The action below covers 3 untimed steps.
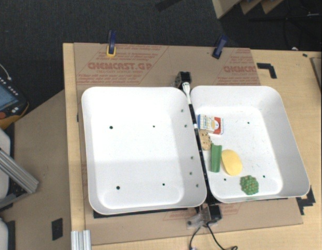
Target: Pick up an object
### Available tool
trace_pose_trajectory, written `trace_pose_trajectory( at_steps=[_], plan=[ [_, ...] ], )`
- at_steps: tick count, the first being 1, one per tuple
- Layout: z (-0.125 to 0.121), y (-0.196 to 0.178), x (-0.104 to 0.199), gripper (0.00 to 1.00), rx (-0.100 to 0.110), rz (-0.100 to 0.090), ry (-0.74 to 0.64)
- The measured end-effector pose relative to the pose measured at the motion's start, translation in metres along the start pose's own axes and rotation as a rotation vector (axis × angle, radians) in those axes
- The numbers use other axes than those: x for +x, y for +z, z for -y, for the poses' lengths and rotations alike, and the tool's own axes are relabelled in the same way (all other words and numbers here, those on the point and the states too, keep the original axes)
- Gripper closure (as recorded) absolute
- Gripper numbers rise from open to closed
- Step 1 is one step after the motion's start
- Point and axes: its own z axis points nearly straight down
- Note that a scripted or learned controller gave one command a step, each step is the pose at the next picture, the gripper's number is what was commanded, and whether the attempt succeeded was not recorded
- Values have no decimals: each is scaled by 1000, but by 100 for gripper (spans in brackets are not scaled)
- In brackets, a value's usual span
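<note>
White plastic makes up the two shallow bins in the camera view. The left bin (90, 139) and the right bin (278, 134) lie side by side, their inner rims touching along a dark seam. Both rest on a brown cardboard sheet (150, 61), which is pinned at its 12 o'clock edge by two blue clamps (111, 38).

The things to be picked all lie in the right bin, gathered from its 9 o'clock side down toward 6 o'clock. A small white packet (209, 124) with blue and red print sits nearest the seam, at about 10 o'clock from the bin's middle. Just beside it at its 7 o'clock is a small tan piece (204, 139). A green stick (216, 158) lies lengthwise below that, roughly parallel to the seam. A yellow oval lump (232, 162) lies against the stick's 3 o'clock side. A bumpy green ball (249, 185) rests apart from it at 5 o'clock, close to the bin's near wall.

Whether the gripper is apart or together cannot be told.
</note>
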Motion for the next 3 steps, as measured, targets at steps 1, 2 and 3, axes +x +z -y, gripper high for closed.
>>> trace_pose_trajectory(
  at_steps=[1,2,3],
  plan=[
    [-3,-6,2,100,3,0,-4],
    [48,4,104,100,12,-10,-13],
    [69,4,163,100,13,-8,-9]
  ],
)
